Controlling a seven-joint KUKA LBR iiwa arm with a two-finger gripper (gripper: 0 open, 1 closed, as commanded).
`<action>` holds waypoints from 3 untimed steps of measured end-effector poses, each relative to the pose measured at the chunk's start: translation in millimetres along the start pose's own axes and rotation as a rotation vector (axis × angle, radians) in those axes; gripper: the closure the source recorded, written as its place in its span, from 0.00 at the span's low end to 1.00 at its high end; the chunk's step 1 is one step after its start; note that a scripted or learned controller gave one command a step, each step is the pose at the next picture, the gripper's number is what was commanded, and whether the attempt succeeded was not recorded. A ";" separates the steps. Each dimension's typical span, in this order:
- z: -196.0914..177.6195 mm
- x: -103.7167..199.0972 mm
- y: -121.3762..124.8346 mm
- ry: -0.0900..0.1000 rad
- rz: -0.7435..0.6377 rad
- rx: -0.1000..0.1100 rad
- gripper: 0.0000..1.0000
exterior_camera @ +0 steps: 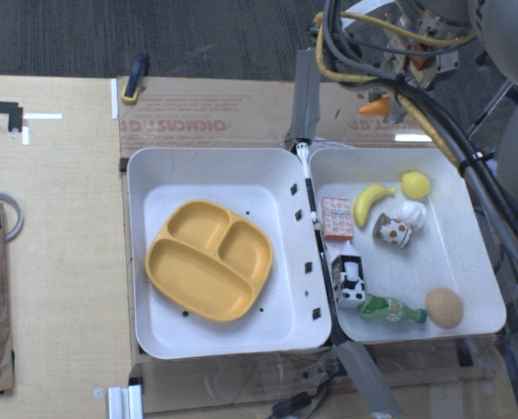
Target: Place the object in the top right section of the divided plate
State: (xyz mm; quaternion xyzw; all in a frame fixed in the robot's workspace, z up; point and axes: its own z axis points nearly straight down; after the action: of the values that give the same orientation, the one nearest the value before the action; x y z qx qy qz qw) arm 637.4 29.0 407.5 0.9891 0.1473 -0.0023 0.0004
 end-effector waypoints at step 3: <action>296.9 32.0 -152.3 0.024 0.071 0.000 1.00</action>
State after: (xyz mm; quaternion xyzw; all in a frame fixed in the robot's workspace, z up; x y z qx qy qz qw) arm 622.3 183.6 110.5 0.9937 0.1119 0.0097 -0.0013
